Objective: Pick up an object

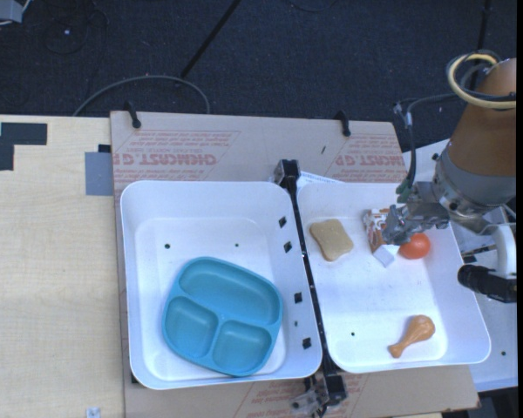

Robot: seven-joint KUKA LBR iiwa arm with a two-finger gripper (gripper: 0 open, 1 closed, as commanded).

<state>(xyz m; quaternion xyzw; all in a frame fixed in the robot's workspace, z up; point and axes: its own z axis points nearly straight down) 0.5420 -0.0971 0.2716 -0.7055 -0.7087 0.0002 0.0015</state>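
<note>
In the right bin open floor lies between the tan sponge, the red ball and the chicken leg, while the blue tray takes up most of the left bin, leaving its far strip free

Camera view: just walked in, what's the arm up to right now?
The KUKA arm reaches in from the right, with its gripper low in the right bin, next to a red tomato-like ball. Whether it holds anything is not clear. A tan bread-like piece and an orange drumstick toy also lie in that bin. The left bin holds a blue divided tray.
</note>
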